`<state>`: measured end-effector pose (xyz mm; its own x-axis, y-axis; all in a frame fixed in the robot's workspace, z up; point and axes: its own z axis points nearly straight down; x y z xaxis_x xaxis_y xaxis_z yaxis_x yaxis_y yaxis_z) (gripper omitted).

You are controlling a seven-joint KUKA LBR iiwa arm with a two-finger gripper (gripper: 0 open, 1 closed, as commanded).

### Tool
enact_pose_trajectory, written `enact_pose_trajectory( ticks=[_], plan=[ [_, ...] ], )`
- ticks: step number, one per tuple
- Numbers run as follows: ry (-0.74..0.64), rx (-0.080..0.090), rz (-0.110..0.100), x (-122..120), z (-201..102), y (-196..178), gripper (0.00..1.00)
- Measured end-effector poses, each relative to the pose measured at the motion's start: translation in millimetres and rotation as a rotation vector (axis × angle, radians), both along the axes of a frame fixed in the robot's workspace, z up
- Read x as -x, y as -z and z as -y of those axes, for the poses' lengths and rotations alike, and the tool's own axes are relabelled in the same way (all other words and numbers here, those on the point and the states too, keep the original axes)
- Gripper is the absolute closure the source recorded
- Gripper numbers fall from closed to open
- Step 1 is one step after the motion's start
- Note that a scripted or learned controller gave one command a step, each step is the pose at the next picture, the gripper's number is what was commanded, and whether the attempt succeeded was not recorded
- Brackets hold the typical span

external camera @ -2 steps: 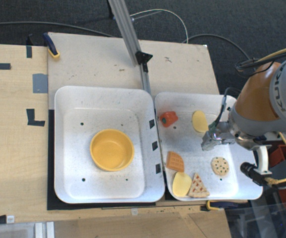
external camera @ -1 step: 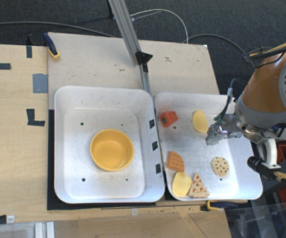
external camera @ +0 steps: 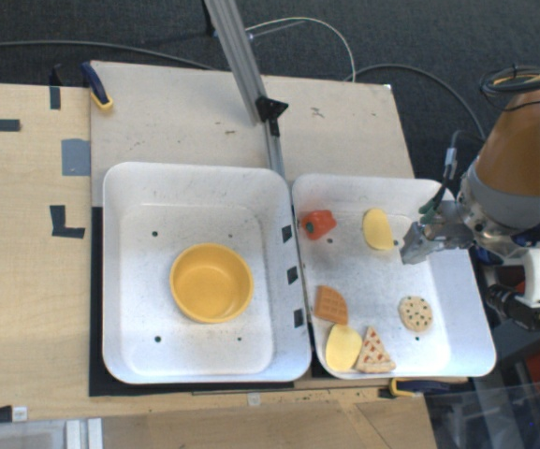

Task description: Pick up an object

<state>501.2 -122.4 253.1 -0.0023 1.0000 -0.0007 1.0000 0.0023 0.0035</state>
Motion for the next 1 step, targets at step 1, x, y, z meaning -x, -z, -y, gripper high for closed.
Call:
enact_pose_trajectory(
  ticks=[1],
  plan=[
    [-0.003, -0.002, -0.007, 5.4, -48.6, 9.0, 1.00]
  ],
)
